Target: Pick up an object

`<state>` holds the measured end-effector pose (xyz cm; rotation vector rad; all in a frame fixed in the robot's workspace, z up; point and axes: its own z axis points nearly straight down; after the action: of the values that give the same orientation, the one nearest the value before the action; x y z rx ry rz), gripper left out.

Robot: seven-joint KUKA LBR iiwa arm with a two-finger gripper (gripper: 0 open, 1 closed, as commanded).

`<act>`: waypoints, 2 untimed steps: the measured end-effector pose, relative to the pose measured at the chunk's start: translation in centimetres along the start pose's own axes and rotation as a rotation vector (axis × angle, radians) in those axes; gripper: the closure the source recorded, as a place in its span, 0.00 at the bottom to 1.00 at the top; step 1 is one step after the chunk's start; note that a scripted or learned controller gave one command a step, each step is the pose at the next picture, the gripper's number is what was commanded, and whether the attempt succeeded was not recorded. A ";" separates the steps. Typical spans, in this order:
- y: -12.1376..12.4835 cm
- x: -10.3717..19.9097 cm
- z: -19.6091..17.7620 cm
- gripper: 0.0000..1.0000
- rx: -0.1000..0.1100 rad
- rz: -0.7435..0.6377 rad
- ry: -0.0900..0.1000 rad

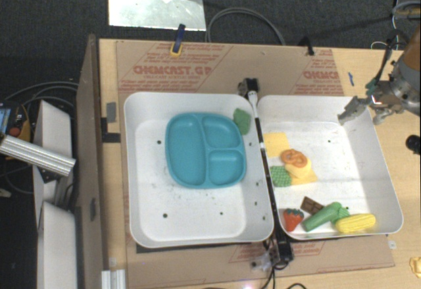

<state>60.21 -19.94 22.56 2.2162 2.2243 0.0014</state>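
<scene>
While the arm reaches in from the right, its gripper [366, 108] hangs over the upper right corner of the right bin [385, 169], its two fingers spread wide with nothing between them. Toy food lies well apart from it in that bin's left and lower parts: a yellow cheese slice [275, 143], an orange pretzel-like piece [295, 158] on a pale yellow block [306, 175], a green round piece [281, 178], a strawberry [293, 218], a brown chocolate piece [311, 205], a green pickle [323, 215] and a corn cob [355, 222]. The left bin [148, 215] bears a blue divided plate [204, 150], with a green leaf-like piece [243, 120] at its upper right edge.
</scene>
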 end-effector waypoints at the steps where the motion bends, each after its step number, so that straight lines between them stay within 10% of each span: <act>1: -1.3 11.0 8.7 0.00 0.008 -0.009 0.007; 2: -2.5 11.5 14.4 0.00 0.005 0.002 0.002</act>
<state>57.66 -8.43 8.11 2.2219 2.2255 -0.0024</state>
